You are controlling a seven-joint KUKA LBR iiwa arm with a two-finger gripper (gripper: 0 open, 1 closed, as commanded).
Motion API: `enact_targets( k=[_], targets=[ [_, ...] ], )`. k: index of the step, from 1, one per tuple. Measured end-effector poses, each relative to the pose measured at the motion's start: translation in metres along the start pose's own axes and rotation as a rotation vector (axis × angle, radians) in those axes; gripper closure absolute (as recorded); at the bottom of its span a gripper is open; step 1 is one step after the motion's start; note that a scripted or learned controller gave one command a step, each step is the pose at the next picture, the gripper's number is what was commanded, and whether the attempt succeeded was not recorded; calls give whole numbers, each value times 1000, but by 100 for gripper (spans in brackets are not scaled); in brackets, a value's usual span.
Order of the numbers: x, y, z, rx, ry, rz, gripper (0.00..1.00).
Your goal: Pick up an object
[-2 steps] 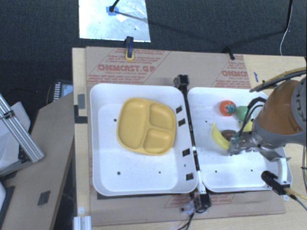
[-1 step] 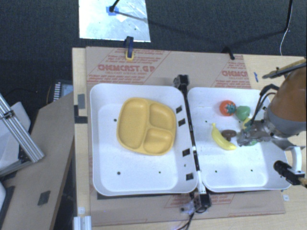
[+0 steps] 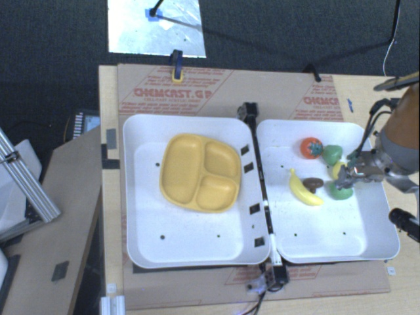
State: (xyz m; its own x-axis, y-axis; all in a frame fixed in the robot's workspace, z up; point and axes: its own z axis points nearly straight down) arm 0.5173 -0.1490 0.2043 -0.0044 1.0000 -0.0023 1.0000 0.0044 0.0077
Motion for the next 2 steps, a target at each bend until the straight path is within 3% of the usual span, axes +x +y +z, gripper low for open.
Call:
enact_targets(
  k=[2],
  targets=[
    [94, 33, -1, 4, 4, -6, 100]
  ],
)
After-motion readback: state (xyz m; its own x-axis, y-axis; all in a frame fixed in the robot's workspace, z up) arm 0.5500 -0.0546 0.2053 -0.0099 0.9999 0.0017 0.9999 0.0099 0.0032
